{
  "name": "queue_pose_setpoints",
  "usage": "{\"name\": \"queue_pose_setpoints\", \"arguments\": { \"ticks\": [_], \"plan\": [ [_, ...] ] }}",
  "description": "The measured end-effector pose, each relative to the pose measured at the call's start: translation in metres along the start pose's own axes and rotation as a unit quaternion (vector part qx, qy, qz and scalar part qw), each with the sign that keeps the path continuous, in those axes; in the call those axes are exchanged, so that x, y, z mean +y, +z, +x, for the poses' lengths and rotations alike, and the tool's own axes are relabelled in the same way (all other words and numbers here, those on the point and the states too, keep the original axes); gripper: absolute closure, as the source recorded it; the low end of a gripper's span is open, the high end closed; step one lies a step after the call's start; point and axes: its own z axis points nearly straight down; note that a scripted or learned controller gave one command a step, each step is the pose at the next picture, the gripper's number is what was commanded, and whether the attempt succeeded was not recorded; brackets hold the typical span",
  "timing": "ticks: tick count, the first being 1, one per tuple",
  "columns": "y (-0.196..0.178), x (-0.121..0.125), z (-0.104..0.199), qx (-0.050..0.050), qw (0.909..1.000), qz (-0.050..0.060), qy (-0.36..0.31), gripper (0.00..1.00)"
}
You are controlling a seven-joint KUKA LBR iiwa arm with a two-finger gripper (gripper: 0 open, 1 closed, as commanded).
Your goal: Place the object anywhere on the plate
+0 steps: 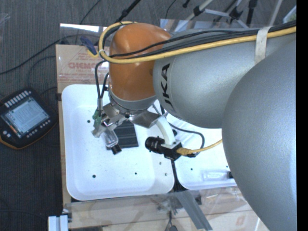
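Note:
My gripper (114, 139) hangs low over the middle of the left white bin (120, 179), under the orange band of the arm (137, 66). Its metal and black parts sit close above the bin floor. A small green piece (97, 114) shows at the gripper's left side; I cannot tell what it is. The arm's big grey body hides most of the right bin (199, 182) and the back of the left one. A small clear thing (214, 175) lies on the visible strip of the right bin.
A black cable plug (161, 147) with a yellow lead hangs over the ridge between the bins. Printed cardboard (77, 66) lies behind the left bin. A teach pendant (24, 117) rests on the floor at left.

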Motion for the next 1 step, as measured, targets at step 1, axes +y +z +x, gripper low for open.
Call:
{"name": "queue_pose_setpoints", "arguments": {
  "ticks": [1],
  "plan": [
    [-0.0428, 0.0591, -0.0373, -0.001, 0.9799, -0.001, -0.200, 1.00]
  ]
}}
